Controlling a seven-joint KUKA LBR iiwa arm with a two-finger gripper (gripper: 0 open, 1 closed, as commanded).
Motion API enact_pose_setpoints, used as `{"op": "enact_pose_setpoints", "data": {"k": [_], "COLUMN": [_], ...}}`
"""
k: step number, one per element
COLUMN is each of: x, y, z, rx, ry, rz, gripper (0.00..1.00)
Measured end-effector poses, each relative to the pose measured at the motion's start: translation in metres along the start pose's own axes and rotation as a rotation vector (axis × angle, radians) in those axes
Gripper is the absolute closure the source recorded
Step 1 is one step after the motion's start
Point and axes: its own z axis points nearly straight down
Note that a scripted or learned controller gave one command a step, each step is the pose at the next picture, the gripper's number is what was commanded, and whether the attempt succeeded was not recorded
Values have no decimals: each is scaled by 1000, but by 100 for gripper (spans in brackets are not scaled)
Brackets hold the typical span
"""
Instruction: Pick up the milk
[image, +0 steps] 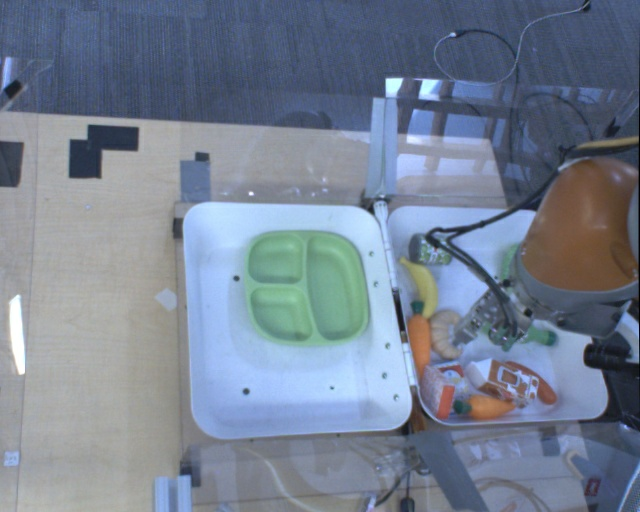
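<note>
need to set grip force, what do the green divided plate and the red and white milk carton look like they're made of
The green three-compartment plate looks like moulded plastic with a matte finish: even colour, rounded ridges, hardly any glare. The red and white milk carton lying in the right white bin looks like printed card or plastic; too small to tell which.

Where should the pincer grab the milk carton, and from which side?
The milk carton lies flat on its side in the right bin, long axis running left-right. Probably best to come straight down and close across its short width near the middle. A carrot lies close along its near edge, so finger clearance there looks tight.
</note>
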Motion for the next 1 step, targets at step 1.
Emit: {"op": "enact_pose_setpoints", "data": {"k": [1], "x": [33], "y": [37], "z": [11], "rx": [-1], "ry": [1], "rz": [-338], "gripper": [100]}}
